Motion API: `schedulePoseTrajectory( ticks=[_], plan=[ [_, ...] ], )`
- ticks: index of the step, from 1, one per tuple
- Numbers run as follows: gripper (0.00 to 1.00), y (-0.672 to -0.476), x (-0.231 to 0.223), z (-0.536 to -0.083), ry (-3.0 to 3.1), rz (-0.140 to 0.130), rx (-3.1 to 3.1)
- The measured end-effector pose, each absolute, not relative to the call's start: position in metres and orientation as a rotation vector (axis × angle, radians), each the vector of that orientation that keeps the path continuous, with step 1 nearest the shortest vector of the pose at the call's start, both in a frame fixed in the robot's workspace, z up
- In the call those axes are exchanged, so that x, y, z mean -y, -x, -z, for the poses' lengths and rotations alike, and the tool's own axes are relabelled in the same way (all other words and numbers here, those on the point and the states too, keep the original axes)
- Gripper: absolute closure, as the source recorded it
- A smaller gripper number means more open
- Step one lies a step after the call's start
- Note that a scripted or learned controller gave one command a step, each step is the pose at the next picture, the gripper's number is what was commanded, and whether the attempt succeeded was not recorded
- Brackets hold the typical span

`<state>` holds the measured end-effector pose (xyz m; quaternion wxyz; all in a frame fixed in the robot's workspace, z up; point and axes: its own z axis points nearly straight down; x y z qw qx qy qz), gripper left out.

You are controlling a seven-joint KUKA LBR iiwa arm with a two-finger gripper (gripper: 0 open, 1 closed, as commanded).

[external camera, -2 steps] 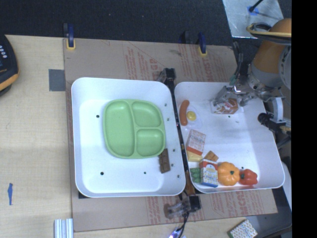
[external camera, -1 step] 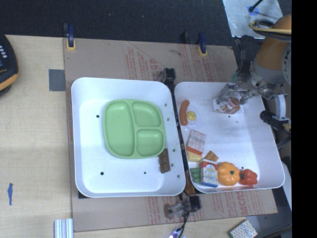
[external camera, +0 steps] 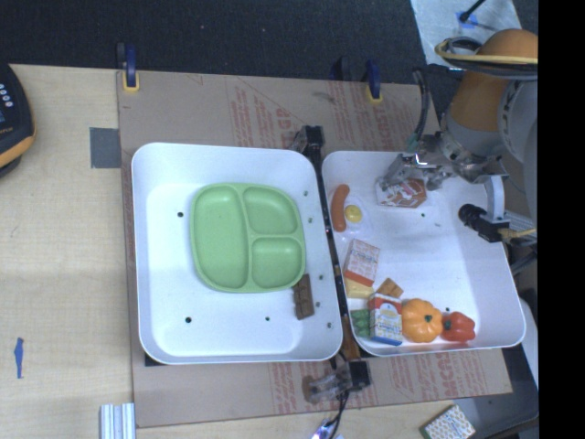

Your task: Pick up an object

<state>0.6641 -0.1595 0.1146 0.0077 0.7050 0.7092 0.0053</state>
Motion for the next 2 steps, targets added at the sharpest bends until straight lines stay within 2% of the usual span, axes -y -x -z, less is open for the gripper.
schedulePoseTrajectory(
  ticks=[1, 2],
  plan=[
    [1.0, -0.664, 0.18, -0.112, -2.194, -0.007, -2.209],
    [1.0, -0.657, 0.143, -0.154, -2.214, -0.001, -2.227]
  ],
)
